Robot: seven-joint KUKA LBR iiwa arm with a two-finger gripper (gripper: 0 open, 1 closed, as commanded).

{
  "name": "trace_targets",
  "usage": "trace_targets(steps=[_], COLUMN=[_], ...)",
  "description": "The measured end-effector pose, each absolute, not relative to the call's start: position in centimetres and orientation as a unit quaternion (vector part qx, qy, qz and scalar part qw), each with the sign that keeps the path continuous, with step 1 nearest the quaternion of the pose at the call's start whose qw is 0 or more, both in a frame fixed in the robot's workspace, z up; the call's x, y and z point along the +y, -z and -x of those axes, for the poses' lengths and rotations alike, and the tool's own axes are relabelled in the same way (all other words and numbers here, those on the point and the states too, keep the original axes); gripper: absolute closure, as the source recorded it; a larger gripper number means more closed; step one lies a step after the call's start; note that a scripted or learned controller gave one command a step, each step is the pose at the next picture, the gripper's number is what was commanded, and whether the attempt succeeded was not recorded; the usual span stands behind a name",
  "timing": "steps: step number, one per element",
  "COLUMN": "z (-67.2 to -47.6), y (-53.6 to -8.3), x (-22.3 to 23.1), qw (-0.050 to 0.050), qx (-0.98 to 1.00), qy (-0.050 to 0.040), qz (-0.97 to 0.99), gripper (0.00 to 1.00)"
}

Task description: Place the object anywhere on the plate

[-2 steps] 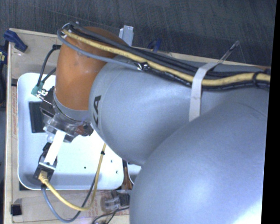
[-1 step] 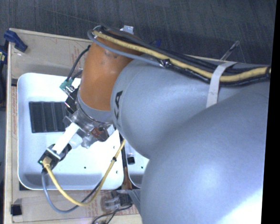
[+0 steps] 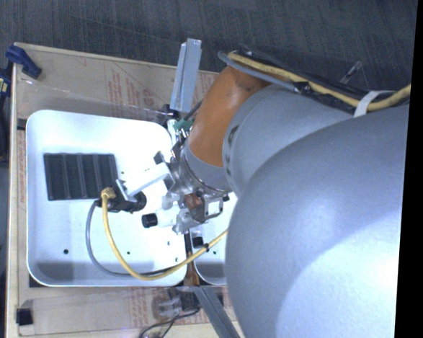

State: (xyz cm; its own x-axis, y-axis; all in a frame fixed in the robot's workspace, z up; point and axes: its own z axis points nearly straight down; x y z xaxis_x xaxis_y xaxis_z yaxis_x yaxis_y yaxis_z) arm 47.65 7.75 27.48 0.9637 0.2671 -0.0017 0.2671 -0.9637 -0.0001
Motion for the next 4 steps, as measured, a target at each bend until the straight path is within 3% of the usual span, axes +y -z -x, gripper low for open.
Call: trace_targets(steps=[1,2,3,4], z=[-47.5,-47.7,-50.5,-59.6], y=[-16.4,-28.5,-33.9,-26.9], x=[16.1,18.2,15.3,14.4], qw=[0.000,0.000,0.001,0.000], qx=[0.172,0.103,0.105,0.179], qy=[0.0040,-0.0010,-0.0020,0.0033], qz=[-0.985,-0.995,-0.994,-0.984], gripper=[1.00,1.00,1.00,1.00])
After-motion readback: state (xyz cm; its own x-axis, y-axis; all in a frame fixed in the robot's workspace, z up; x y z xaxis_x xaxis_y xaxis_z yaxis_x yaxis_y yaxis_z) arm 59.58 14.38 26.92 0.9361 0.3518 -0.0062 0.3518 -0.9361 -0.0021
